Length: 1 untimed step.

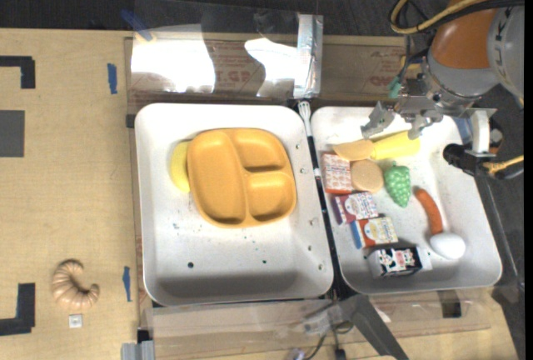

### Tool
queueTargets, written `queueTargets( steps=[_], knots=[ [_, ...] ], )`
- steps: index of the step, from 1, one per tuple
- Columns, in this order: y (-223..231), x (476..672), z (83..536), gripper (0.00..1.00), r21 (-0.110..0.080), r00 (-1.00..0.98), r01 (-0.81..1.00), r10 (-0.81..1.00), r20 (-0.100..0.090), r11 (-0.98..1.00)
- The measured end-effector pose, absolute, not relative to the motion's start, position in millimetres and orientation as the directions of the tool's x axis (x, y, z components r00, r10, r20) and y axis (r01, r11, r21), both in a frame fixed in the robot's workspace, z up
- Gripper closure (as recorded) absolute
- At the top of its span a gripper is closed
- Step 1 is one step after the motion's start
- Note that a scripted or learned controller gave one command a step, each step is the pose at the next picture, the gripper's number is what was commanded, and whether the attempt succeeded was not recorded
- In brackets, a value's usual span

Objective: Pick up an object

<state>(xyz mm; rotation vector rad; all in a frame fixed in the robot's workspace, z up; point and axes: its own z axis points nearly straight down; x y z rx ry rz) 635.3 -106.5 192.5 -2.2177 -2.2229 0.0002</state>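
The two-finger gripper [400,118] hangs over the back of the right white bin [487,254], fingers spread apart, directly above a yellow corn-like piece [398,148]; nothing sits between them. That bin carries one tan bun [366,176], one green piece [400,184], one orange sausage [430,209], one white egg [448,246] and four small cartons [364,205]. The left white bin [158,250] holds one orange divided tray [241,175].
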Motion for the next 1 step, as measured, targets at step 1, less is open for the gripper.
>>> queueTargets(
  steps=[1],
  knots=[
    [-136.2,587.4,93.3,0.0,0.015,0.164,0.986,0.986,0.0,-0.164]
  ],
)
